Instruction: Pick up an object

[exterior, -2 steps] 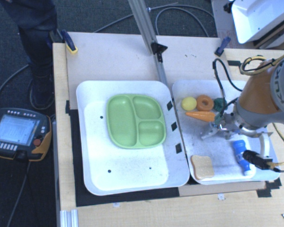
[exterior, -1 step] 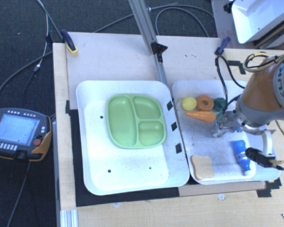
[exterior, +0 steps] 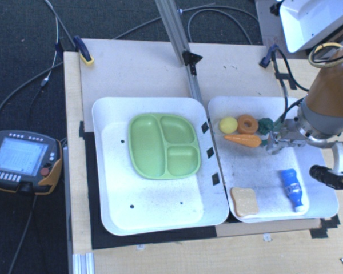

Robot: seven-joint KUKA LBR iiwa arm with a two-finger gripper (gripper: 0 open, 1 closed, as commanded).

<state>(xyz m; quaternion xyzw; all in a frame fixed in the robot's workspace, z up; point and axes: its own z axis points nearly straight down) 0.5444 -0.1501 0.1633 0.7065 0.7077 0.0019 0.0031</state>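
Arm: the grey arm (exterior: 326, 104) is reaching in from the right, hanging over the upper right part of the right bin (exterior: 274, 207).
Hand: the hand (exterior: 276, 137) is sitting low by the green top of the carrot, near the upper middle of the right bin; from where I am standing I cannot tell whether it is gripping anything.
Carrot: the orange carrot (exterior: 243, 140) is lying flat in the upper left part of the right bin, its long axis running nearly left to right, the pointed tip facing left and the leafy green end facing right toward the hand.
Lemon: a yellow lemon (exterior: 228, 124) is resting just above the tip of the carrot, touching or almost touching it.
Doughnut: a brown ring doughnut (exterior: 247, 124) is lying just beside the lemon on its right, above the carrot.
Bottle: a blue bottle (exterior: 292, 188) is lying in the lower right part of the right bin, its long axis running roughly top to bottom, well apart from the carrot.
Bread: a pale slice of bread (exterior: 244, 202) is lying at the lower left corner of the right bin.
Left bin: the left bin (exterior: 120, 210) is carrying a green divided plate (exterior: 163, 146) with three sections.
Worktop: the tan worktop (exterior: 131, 67) is bearing both bins side by side.
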